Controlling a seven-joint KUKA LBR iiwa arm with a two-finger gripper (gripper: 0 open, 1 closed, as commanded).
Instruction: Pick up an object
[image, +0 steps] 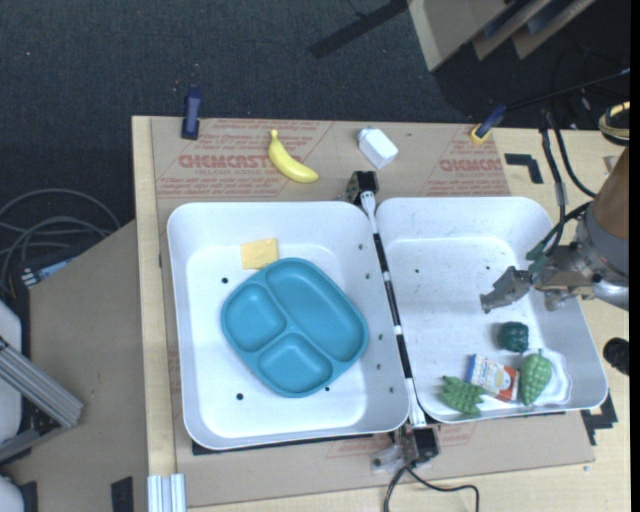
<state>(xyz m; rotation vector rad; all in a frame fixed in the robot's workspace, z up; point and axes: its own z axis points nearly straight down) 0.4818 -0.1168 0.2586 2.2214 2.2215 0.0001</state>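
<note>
The gripper (503, 293) hangs over the right bin (450, 240), near that bin's right side, reaching in from the right; whether it is open or closed cannot be told from this angle. Nothing is seen in its grasp. The nearest object is a small dark green ball (514, 336), lying on the bin floor just below the gripper in the view, apart from it. Further toward the front edge lie a green textured fruit (535, 379), a small colourful packet (493, 376) and a green leafy toy (461, 396), close together. The left bin (195, 300) holds a blue 3-compartment plate (291, 325) with a yellow block (260, 253) just behind it. A banana (289, 161) rests on the bench behind the bins.
</note>
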